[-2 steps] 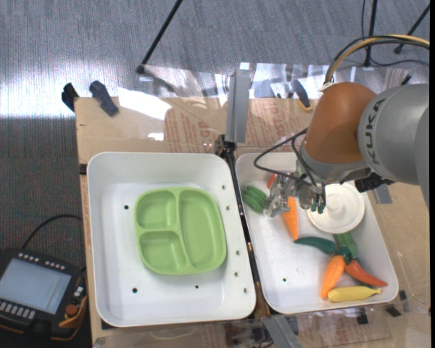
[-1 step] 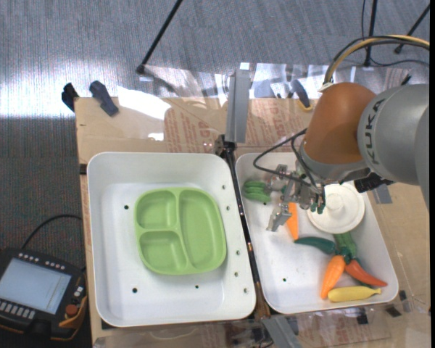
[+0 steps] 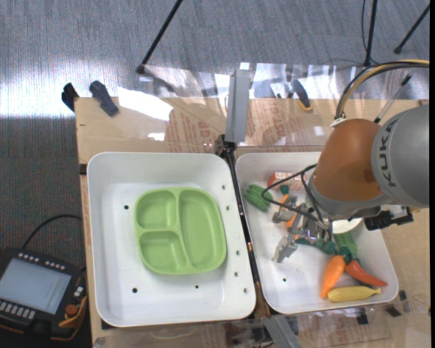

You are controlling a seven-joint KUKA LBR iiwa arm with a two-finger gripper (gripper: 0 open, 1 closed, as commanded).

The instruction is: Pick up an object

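My gripper [image 3: 280, 234] hangs low over the middle of the right bin [image 3: 275, 296], its two silver fingers [image 3: 282, 251] pointing left and spread apart with nothing between them. Just up and left of it lies a green toy vegetable [image 3: 257, 196]. A red and white box [image 3: 279, 177] sits near the bin's back wall. To the gripper's lower right lie an orange carrot [image 3: 332, 275], a red-orange carrot [image 3: 364, 272] and a yellow banana [image 3: 354, 293]. A dark green piece [image 3: 320, 247] pokes out from under the wrist. The arm hides part of the bin.
The left bin [image 3: 116, 296] holds a light green divided plate [image 3: 180, 230]. A raised rim divides the two bins. A white round item [image 3: 346, 226] peeks out below the arm. A teach pendant [image 3: 32, 288] lies off the bench at lower left.
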